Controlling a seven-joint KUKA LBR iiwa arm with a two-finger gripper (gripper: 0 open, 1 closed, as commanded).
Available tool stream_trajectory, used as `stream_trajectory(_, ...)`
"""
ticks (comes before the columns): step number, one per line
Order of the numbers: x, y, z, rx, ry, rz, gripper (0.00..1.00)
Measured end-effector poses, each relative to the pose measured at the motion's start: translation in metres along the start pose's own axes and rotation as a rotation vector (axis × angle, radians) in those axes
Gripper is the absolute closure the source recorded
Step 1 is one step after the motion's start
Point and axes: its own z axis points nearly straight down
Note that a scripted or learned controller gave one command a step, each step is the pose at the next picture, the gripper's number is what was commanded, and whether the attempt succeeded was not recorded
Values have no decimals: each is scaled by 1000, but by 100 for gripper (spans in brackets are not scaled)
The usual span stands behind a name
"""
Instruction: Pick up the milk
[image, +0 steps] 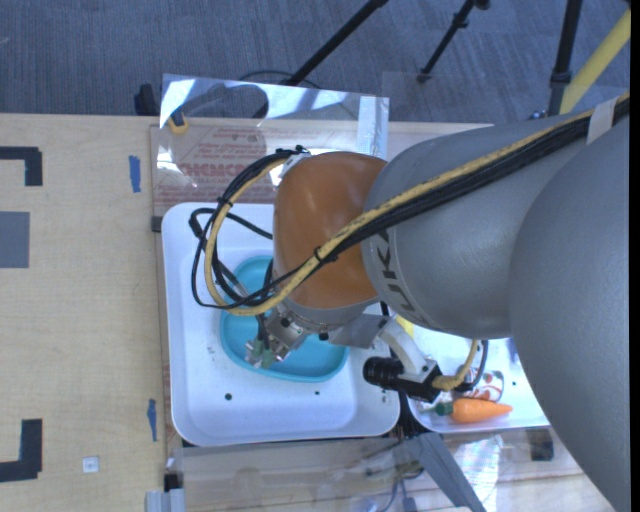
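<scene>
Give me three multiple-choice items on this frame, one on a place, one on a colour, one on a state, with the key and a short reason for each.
1. Over which bin is the gripper?
A. the left bin
B. the right bin
C. neither

2. What colour is the dish lying in the left bin?
A. red
B. blue
C. yellow

3. How does the carrot lie?
A. held in the gripper
B. on the bench outside both bins
C. in the right bin, apart from the gripper

Key: 1 A, the wrist ends above the left bin. 2 B, its rim shows bright blue. 3 C, it rests at the right bin's lower edge, away from the gripper.
</scene>
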Motion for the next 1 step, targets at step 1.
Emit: stream_trajectory(1,-29,23,-9,-6,-4,-322,100)
